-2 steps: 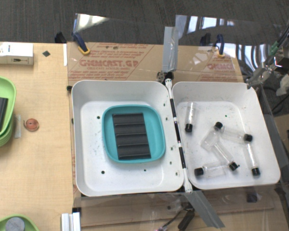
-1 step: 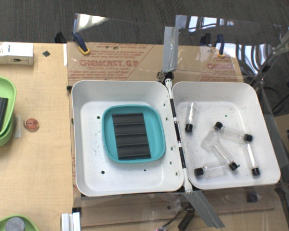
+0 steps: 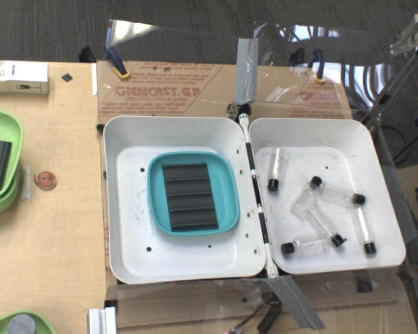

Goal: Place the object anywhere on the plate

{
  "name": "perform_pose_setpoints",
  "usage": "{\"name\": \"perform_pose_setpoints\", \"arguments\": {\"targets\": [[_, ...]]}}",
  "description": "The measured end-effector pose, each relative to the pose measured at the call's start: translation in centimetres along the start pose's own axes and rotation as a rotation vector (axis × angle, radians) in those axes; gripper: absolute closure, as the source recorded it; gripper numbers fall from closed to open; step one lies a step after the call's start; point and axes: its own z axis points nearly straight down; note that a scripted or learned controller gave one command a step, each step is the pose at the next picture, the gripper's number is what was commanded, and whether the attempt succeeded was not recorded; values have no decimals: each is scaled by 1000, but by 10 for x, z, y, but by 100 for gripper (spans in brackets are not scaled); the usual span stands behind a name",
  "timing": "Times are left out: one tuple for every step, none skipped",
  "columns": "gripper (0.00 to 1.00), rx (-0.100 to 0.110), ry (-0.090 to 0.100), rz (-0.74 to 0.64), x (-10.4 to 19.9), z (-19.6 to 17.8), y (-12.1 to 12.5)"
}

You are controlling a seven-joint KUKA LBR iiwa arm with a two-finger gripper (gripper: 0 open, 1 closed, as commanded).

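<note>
A teal plate (image 3: 226, 186) lies in the middle of the left white bin (image 3: 125, 207), with a dark ribbed block (image 3: 189, 195) resting on it. In the right white bin (image 3: 376, 158) lie several clear plastic tubes with black caps: one upright along the left side (image 3: 274, 169), one near the middle (image 3: 308, 195), one at the front (image 3: 303, 244), one at the right (image 3: 364, 231).
Brown cardboard (image 3: 167, 89) and a clear plastic sheet stand behind the bins. On the wooden bench at left sit a green dish (image 3: 3, 160), a small orange disc (image 3: 46, 180) and a white box (image 3: 17, 78).
</note>
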Motion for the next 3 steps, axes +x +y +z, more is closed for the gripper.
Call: {"name": "perform_pose_setpoints", "arguments": {"targets": [[0, -1, 1, 117, -7, 0, 2], [0, 2, 1, 216, -6, 0, 2], [0, 2, 1, 287, -7, 0, 2]]}}
